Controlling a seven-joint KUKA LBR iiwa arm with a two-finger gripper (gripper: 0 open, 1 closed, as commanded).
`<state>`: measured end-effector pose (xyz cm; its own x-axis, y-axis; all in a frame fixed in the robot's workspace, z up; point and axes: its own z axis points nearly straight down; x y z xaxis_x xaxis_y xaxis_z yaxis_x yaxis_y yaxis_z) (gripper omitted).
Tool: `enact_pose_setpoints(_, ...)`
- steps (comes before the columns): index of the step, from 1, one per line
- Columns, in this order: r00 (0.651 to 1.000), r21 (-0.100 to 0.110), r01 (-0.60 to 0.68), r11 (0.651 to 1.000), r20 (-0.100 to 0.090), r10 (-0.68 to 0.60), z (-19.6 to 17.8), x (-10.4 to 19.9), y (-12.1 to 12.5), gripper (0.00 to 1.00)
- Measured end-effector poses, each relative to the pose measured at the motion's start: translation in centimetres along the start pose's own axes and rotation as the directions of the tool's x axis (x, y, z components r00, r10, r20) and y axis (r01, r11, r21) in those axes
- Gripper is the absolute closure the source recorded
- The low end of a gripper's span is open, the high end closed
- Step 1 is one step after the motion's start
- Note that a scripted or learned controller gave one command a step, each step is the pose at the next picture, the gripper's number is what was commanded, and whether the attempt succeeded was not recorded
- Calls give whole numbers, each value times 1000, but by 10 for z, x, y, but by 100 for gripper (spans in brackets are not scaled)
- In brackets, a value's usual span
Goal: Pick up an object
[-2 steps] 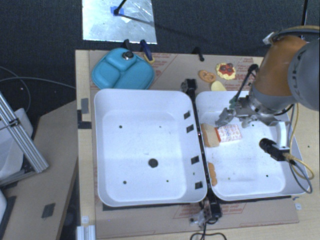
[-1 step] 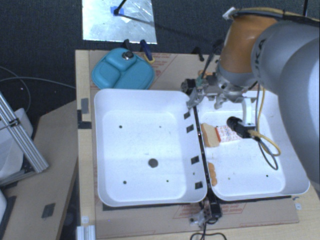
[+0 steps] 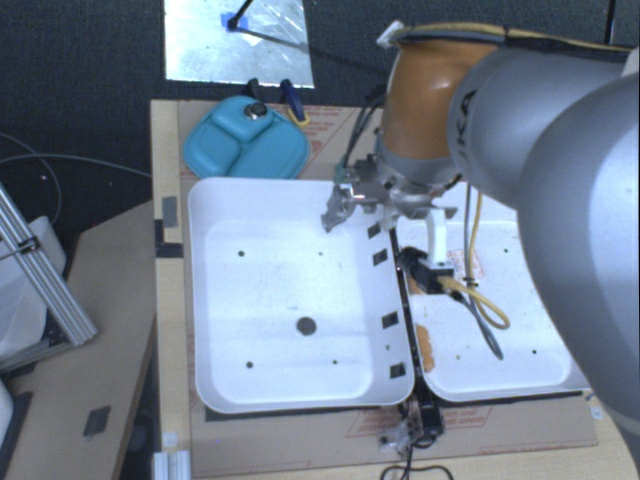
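My gripper point(image 3: 338, 211) hangs over the far right corner of the left bin point(image 3: 215, 268), under the arm's orange band. A small dark round disc point(image 3: 306, 326) lies on that bin's floor, well in front of and a little left of the gripper. In the right bin point(image 3: 540, 373) an orange-brown piece point(image 3: 424, 348) lies by the dividing wall, and a thin dark stick point(image 3: 489, 336) lies slanted beside it. Nothing shows between the gripper's tips. The arm hides much of the right bin's far half.
A blue lidded container point(image 3: 245, 140) sits just behind the left bin. A shiny metal sheet point(image 3: 238, 26) lies further back. Black clips point(image 3: 388, 320) line the wall between the bins. An aluminium frame point(image 3: 40, 288) stands at the left.
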<state>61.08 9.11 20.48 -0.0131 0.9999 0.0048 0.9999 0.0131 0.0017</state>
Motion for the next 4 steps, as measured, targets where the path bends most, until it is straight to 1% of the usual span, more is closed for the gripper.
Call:
enact_pose_setpoints(1, 1000, 10, -3, 1000, 2, 3, 10, 51, -108, 0)
enact_pose_setpoints(2, 1000, 4, -18, 1000, 6, 18, 21, -18, -125, 0)
enact_pose_setpoints(3, 1000, -2, -12, 1000, 4, 12, 10, -14, -123, 100)
enact_pose_setpoints(4, 1000, -13, -4, 1000, 0, 4, -118, 17, -122, 100)
